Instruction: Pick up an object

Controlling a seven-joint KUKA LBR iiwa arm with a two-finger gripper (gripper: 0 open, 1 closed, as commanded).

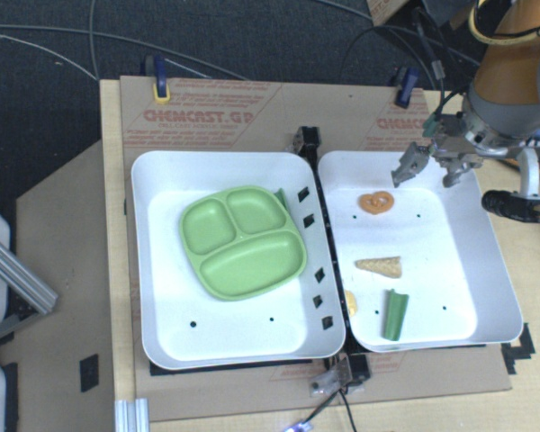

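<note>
Glossy white bins [162, 241] with a smooth green divided plate [243, 241]; metal end effector [429, 167] spread, gripping nothing.

Bright, even overhead light washes out the white bins [153, 268] to near glare, shadows stay soft, and the whole frame looks slightly soft and grainy.
</note>
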